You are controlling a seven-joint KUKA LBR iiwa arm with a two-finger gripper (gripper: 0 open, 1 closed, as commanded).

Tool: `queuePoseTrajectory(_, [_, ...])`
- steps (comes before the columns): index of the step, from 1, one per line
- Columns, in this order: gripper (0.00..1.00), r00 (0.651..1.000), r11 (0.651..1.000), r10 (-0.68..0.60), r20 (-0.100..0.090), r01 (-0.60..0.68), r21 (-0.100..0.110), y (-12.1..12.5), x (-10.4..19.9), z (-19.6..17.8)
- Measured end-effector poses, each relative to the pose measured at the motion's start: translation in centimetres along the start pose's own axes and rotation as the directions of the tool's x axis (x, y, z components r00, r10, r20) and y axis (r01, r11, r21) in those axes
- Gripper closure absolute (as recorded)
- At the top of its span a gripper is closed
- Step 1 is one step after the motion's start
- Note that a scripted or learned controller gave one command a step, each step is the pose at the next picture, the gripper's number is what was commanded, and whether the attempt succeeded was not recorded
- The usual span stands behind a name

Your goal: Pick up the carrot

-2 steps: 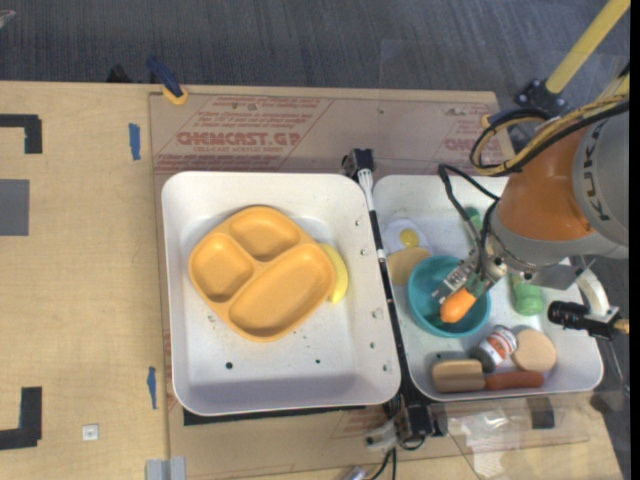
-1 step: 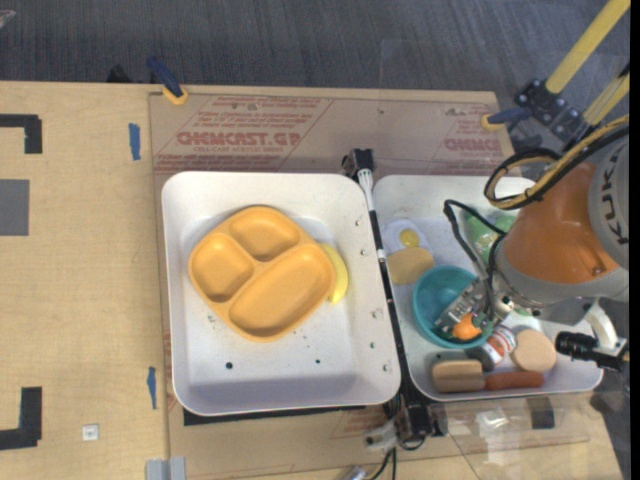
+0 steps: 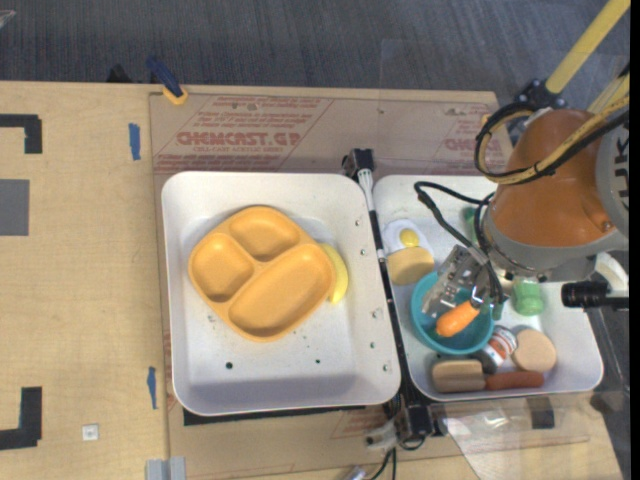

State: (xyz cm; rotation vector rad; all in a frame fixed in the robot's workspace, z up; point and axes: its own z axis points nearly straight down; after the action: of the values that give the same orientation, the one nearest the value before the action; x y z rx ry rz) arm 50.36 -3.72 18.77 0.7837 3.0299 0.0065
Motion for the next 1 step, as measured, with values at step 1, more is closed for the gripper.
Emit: queuePoseTrajectory(1, [1.00,1.000,1.000,0.001,0.001,-0.001,0.000,-0.02,-0.06,-0.83])
